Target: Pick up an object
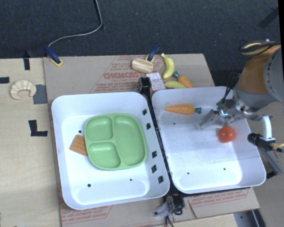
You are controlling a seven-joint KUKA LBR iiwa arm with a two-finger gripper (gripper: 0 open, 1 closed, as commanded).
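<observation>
Two white bins sit side by side on the tabletop (18,159), and the hand (220,118) is down inside the right bin (206,179). Its thin metal fingers (207,120) are spread apart, with nothing between them, so the hand is released and holds no toy yet. A small red toy tomato (226,134) lies just beside the hand, a little nearer the front of the bin and off to the arm's side. It is close, but it is not between the fingers. A toy carrot (181,109) lies near the hand too, on the far side of it, toward the back wall of the bin. Either toy could be the one to pick, and I think the hand is low and spread so it can slide around one of them. The tomato is round and may roll away if a finger bumps it. Well away from the hand, the left bin (63,112) has a green divided plate (115,140) with a tan cracker-like piece (79,146) poking out from under its edge. Behind the bins rest a toy banana (167,65) and a toy bread roll (141,64), and a toy croissant (22,88) sits far off on the wood.
</observation>
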